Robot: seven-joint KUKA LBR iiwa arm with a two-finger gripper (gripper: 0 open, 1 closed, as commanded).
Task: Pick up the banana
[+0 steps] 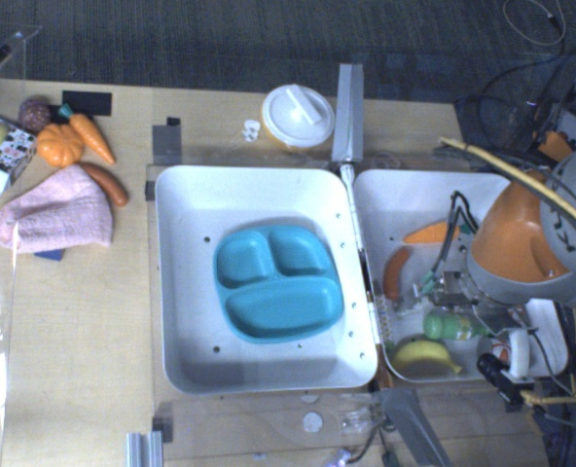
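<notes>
Fingers [442,295] hover near banana [424,356] at bin's [385,202] front edge.

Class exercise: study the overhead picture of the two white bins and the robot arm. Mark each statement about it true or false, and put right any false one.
1. The blue divided tray lies in the left bin. True.
2. The banana lies in the left bin. False: it lies in the right bin, at its near edge.
3. A pink cloth lies on the bench, left of the bins. True.
4. The white lid sits inside the right bin. False: it rests on the bench beyond the bins.
</notes>
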